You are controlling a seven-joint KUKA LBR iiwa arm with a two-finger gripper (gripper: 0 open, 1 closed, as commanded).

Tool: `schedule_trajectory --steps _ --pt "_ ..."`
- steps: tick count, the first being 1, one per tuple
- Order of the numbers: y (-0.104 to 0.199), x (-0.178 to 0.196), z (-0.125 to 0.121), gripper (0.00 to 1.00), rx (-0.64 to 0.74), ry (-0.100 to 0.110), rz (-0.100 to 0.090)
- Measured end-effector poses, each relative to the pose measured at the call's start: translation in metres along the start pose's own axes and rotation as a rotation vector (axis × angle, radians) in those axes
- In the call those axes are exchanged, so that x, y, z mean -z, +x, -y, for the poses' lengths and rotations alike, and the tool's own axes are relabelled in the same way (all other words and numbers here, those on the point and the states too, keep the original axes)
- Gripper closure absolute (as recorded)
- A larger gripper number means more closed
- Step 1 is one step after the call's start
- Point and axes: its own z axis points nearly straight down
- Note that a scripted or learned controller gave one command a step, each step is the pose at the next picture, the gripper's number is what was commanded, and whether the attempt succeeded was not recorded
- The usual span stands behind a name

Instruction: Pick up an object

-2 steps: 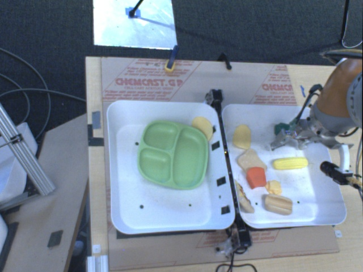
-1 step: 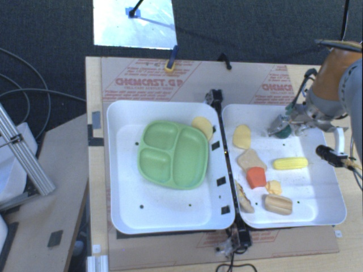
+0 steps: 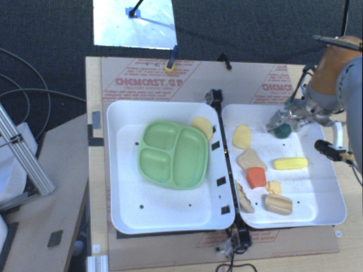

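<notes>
On the table point(image 3: 142, 75) two white bins lie side by side. The left bin point(image 3: 127, 208) holds a green tray point(image 3: 173, 154) with three compartments, lying flat near the middle of the bin. A yellow round piece point(image 3: 203, 125) lies at the upper right corner of the tray, touching its edge, close to the wall between the bins. The right bin point(image 3: 323, 205) holds several toy foods. Near its left wall, at the top, is a pale yellow piece point(image 3: 242, 136); below it lies a beige piece point(image 3: 250, 159), and just under that an orange-red block point(image 3: 256, 177) which touches it. A small yellow piece point(image 3: 274, 187) is just beside the block on its right. Lower down, a tan bread-like roll point(image 3: 278, 204) lies near the front wall, and a thin brownish piece point(image 3: 245, 198) lies along the left wall. A corn cob point(image 3: 290, 163) lies on its side more to the right, apart from the others. In the upper part of this bin is a dark green round thing point(image 3: 282, 131), and the gripper point(image 3: 287, 120) is low over it, right at its top. The fingers point(image 3: 276, 121) seem to stand around the green thing, but I cannot tell if they are closed on it or loose, because the view is too small there. The arm point(image 3: 334, 78) comes in from the right, with its orange band above the wrist.
</notes>
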Motion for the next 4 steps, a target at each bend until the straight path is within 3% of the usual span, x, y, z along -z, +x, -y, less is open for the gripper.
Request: schedule_trajectory --steps 4 --pt "0.0046 -0.0004 0.0006 0.00 0.001 0.000 0.002"
